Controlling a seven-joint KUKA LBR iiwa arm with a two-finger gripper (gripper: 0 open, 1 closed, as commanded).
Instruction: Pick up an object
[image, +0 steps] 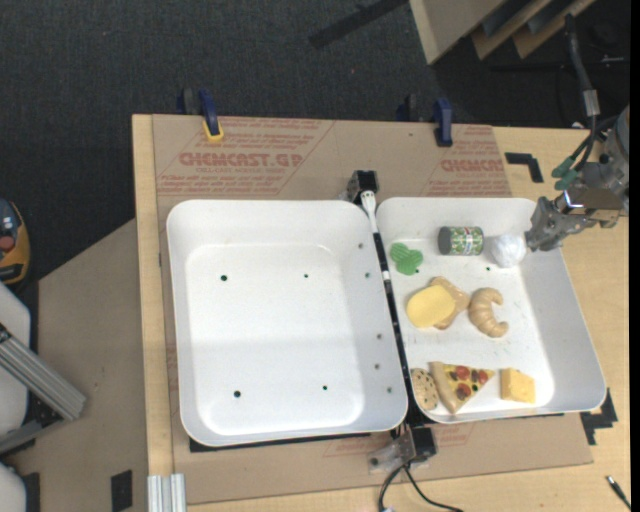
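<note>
The right bin (570, 310) holds several toy foods. Along its far side lie a green leafy piece (406, 258), a small green can (460, 240) on its side and a white ball (507, 250). In the middle are a yellow bun (432, 305) and a croissant (488, 310). At the near side sit a cookie (424, 388), a pizza slice (462, 382) and a cheese wedge (517, 385). My gripper (548, 230) hangs over the bin's far right corner, just right of the white ball, with nothing visibly in it.
The left bin (190, 300) sits beside the right one on a cardboard sheet (300, 160) held by two blue clamps (208, 112) at the far edge. A black divider strip (384, 290) runs between the bins.
</note>
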